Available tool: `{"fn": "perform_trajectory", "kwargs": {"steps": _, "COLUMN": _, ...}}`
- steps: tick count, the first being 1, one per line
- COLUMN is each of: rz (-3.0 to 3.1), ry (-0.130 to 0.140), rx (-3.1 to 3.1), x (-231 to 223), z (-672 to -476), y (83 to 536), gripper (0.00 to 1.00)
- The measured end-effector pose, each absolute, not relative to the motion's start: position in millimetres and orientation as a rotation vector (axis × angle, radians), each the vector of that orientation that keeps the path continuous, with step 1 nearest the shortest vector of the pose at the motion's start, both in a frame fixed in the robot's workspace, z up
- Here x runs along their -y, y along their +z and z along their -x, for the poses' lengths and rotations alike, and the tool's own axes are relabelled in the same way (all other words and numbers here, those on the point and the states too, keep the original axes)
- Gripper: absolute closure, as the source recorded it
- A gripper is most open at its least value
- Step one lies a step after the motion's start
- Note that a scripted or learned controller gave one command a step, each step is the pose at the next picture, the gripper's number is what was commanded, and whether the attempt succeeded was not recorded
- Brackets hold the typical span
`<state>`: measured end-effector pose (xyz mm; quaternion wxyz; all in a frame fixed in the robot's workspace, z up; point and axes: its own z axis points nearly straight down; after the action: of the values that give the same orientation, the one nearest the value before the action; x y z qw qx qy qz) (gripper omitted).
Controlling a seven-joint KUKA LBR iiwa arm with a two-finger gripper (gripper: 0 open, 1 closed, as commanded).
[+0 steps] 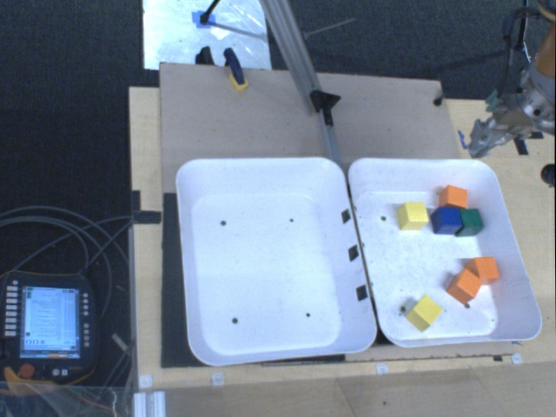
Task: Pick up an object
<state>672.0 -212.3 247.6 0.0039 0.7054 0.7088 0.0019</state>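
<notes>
- Far left, on the dark floor: a handheld control pendant (45, 327) w/ lit screen, cables looping off it.
- Top left-centre: shiny foil-like sheet (205, 20) w/ a small blue piece on it; a grey pole (291, 42) slants down across it to a black clamp at the bench's back edge.
- A yellow-and-blue clip (234, 68) sits on the back edge of the brown board, next to a small black item.
- Left bin (195, 233): white, shallow, a few small dark dots on its floor.
- Right bin (512, 259) touches the left one along the middle seam; black clips at the join.
- In right bin, upper part: yellow cube (413, 215), then a tight cluster just right of it — orange cube (453, 196) at back, blue cube (446, 221) in front, green cube (471, 222) touching the blue's right side.
- Lower part: second yellow cube (425, 312) near the front wall, tilted diagonal; two orange blocks (473, 278) touching each other, up-right of it.
- Gripper (483, 139) at upper right, outside the right bin, over the bench just beyond the bin's back-right corner; well apart from all cubes. Fingers too blurry/small — can't tell if wide or narrow. Nothing seen between them.
- Grey wrist above it runs off the right edge.
</notes>
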Motion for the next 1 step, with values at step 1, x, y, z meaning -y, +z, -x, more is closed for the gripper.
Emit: {"fn": "perform_trajectory", "kwargs": {"steps": 1, "rz": -2.21, "ry": 0.006, "rx": -2.222, "x": 212.5, "z": -673.6, "y": 291.9, "gripper": 1.0}}
